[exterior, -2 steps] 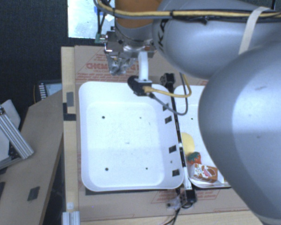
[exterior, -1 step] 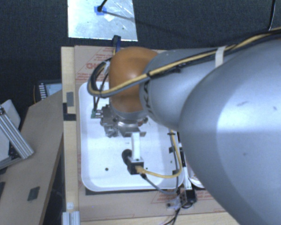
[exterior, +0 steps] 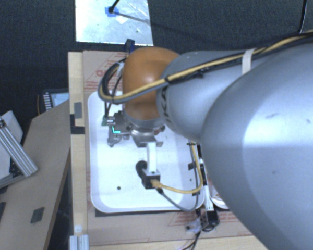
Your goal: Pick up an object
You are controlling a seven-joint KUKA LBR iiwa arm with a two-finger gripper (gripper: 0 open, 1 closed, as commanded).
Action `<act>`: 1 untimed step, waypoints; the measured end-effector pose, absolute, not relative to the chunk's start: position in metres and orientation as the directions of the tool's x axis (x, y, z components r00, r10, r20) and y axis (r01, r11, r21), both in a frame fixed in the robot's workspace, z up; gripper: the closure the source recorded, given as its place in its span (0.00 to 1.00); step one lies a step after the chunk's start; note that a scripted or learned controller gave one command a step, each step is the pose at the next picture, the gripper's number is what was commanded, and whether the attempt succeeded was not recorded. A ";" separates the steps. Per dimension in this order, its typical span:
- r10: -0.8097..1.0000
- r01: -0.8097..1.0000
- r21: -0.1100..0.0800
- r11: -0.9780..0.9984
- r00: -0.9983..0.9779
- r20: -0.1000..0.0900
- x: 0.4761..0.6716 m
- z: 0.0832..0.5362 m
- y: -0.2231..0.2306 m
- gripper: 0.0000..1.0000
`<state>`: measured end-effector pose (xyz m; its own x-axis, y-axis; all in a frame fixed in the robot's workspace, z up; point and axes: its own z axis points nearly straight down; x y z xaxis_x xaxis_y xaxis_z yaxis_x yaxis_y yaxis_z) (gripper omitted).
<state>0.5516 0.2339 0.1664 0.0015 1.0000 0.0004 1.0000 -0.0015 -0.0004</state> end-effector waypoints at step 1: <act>1.000 1.000 0.012 0.003 -0.003 0.003 0.666 0.126 0.234 0.00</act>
